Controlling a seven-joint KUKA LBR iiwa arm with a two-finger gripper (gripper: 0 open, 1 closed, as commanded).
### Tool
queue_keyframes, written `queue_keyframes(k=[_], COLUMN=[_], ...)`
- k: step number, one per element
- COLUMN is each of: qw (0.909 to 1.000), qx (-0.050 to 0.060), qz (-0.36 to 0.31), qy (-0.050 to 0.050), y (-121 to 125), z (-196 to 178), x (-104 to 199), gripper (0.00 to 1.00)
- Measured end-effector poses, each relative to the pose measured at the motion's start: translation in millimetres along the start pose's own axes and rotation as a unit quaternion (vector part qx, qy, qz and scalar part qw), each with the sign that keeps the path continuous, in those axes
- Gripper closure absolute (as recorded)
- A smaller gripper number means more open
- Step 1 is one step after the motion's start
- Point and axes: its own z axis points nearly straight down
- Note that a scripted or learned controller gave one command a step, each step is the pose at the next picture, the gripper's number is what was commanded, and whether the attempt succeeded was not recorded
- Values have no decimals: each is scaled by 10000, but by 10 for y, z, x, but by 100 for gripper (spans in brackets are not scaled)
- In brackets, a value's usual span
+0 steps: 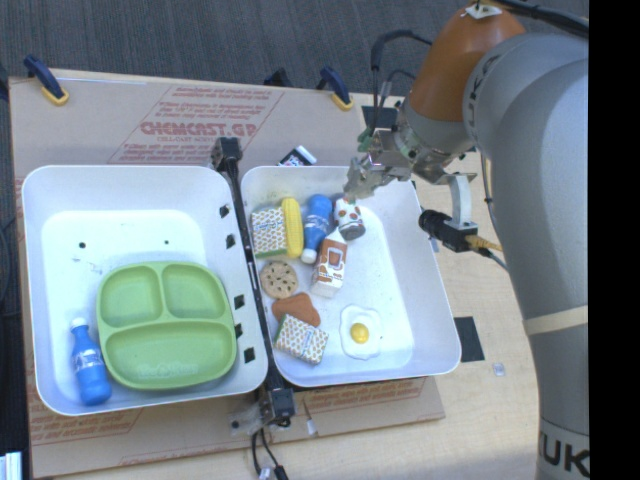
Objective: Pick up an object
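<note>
We are looking down on two shallow white plastic bins sitting side by side on a printed cardboard sheet point(215, 118). Our grey arm with its orange band point(460, 53) is reaching in from the right, and its two-finger gripper point(357, 186) is hovering at the far edge of the right bin point(425, 298), just above a small brown-and-white rounded toy point(349, 218). We are seeing that toy just beneath the gripper, but we cannot tell whether the gripper is clenched, released, or grasping it.

The right bin is holding a cluster of toy food. A blue bottle with a white cap point(316, 225) is lying just left of the brown-and-white toy, and a yellow corn cob point(292, 225) is lying beside that, touching a patterned square packet point(268, 232). A small brown-and-white carton point(331, 264) is lying below the bottle. A round chocolate-chip cookie point(279, 279) is sitting near the bin's left wall, with an orange-brown slab point(297, 309) and a second patterned packet point(301, 339) below it. A fried egg point(361, 332) is resting near the front.

The left bin point(60, 198) is holding a green three-compartment plate point(165, 324) and, just beside it at the front-left corner, a blue bottle point(88, 363).
</note>
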Motion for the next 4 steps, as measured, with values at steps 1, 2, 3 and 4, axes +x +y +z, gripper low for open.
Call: queue_keyframes(k=[1,2,3,4], qw=[10000,10000,10000,10000], qx=[12,13,20,20], qz=[17,0,4,-5], qy=[4,-3,0,-4], y=[-692,-185,-1085,-668], z=[-326,56,-337,100], x=[99,322,637,963], gripper=[100,100,100,100])
